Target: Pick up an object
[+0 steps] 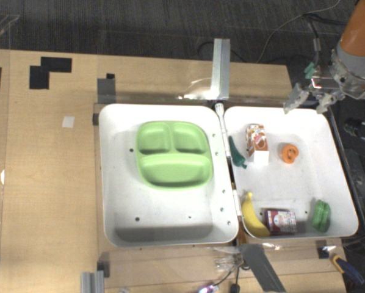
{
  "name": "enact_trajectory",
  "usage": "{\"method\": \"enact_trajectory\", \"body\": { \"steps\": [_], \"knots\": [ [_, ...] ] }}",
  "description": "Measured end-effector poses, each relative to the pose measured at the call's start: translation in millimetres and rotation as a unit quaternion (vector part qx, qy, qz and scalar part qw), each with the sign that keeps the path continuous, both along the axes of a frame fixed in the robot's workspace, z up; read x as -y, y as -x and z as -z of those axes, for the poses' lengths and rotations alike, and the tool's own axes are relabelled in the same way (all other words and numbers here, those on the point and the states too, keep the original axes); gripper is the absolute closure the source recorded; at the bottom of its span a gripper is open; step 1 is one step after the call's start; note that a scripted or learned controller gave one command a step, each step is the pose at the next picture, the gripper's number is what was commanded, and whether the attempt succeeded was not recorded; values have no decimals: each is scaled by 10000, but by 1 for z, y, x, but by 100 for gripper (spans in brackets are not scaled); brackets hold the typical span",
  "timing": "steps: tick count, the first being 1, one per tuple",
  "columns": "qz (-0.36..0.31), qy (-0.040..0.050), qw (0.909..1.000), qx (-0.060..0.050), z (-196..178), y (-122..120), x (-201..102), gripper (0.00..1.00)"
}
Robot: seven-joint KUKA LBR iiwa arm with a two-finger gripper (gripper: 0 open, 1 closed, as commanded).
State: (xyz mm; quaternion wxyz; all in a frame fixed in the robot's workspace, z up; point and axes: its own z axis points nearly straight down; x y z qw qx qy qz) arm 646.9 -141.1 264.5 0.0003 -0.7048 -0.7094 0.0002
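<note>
No object is taken yet. Candidates lie loose in the right bin point(335, 163): carton point(256, 143) and orange piece point(289, 153) mid-bin, banana point(251, 215), can point(281, 220) and green item point(321, 215) along the near edge. Gripper point(309, 99) hangs over the far right corner, fingers apart, holding nothing. Left bin point(118, 182) carries a green tray point(172, 153).

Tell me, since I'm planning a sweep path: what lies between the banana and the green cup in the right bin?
In the camera view, a dark red can lies on its side between the banana and the green cup, its end touching the banana.
</note>
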Motion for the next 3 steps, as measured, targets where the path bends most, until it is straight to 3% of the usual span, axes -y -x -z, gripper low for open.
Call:
{"method": "enact_trajectory", "body": {
  "steps": [1,2,3],
  "knots": [
    [-589,-2,9983,-2,113,-23,-36,0],
    [-87,1,9999,58,177,-26,-29,0],
    [-112,-2,9999,75,167,-29,-30,100]
  ]
}}
